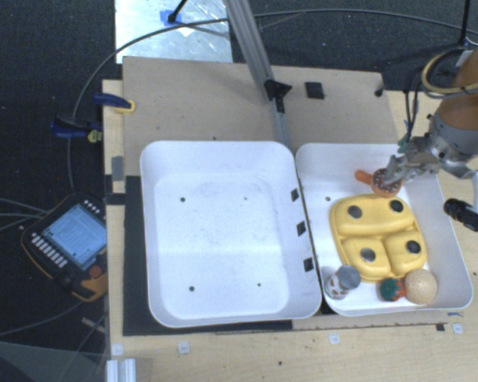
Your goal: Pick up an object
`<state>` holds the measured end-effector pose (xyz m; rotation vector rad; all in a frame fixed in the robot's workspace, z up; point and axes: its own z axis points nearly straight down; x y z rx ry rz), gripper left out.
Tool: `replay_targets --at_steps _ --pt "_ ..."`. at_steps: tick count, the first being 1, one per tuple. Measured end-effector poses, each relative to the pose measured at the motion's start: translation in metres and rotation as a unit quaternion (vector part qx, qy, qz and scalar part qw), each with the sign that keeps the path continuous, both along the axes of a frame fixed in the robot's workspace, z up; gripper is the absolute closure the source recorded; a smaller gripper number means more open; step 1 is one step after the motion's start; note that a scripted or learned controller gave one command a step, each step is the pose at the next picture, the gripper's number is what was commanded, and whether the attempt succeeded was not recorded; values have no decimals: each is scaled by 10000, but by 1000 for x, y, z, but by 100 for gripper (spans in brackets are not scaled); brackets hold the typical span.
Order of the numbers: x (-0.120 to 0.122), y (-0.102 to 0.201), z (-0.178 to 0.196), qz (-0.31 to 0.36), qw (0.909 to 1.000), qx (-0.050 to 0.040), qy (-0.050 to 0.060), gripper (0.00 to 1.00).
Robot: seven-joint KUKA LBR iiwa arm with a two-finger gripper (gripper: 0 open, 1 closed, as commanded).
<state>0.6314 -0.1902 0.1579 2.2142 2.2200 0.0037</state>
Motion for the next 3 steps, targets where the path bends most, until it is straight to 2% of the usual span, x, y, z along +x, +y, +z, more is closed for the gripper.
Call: replay_targets --at_steps 1,2,3 --pt "-5 -7 51 -6 10000 2 -5 100" --pt "-4 -7 52 7 10000 9 13 100" --pt "5 46 45 36 10000 21 17 100"
